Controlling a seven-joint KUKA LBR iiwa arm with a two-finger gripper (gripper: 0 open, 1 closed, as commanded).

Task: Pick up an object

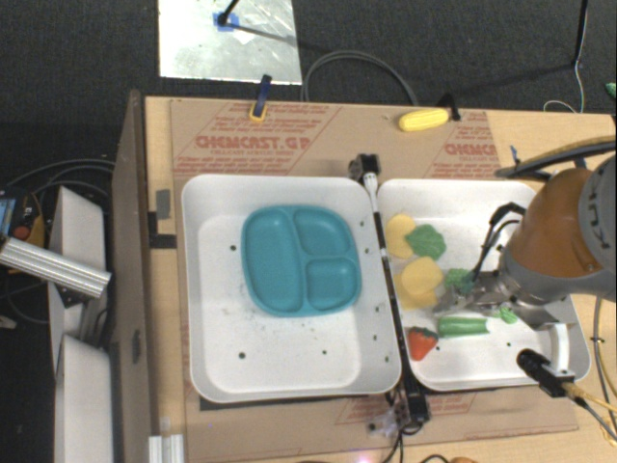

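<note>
Over right bin, gripper (low)

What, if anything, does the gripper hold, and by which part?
It cannot be told: the gripper sits low in the right bin among the play food, its tip too blurred.

2 bins sit side by side on the worktop: a divided tray in the left bin, toy foods clustered in the right bin.
</note>
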